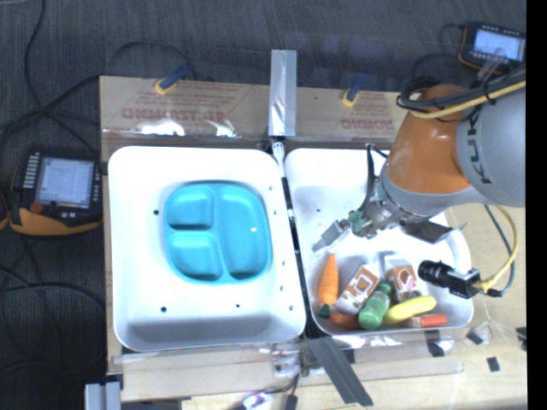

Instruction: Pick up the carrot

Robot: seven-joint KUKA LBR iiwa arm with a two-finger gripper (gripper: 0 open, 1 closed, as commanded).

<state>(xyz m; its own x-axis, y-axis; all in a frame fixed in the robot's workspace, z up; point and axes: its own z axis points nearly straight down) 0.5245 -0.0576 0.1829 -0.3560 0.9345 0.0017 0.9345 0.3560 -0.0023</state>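
Start at the near edge of the right bin (pixel 461 242), because that is where your target lies. The carrot (pixel 326 282) rests on the bin floor in the near left corner, close against the wall shared with the left bin (pixel 128 229). Its long axis runs roughly near-to-far, tilted only a little; the end toward the far edge looks narrower, though you cannot be sure which end is the tip. Just beside it to the right sits a clutter of items: a small carton (pixel 359 287), a green piece (pixel 374 310), a yellow piece (pixel 408 308), and a short orange-red piece (pixel 432 320) by the near right corner.

Farther in, toward the middle of the right bin, you find the pincer (pixel 357 224), pointing toward the left wall. It sits apart from the carrot, beyond its far end, with nothing seen between its fingers. You cannot tell how far they are spread; they are too small and blurred.

So judge the task as barely begun: the carrot is not lifted, and approach, closing and lift all remain.

In the left bin lies a blue divided tray (pixel 215 231).
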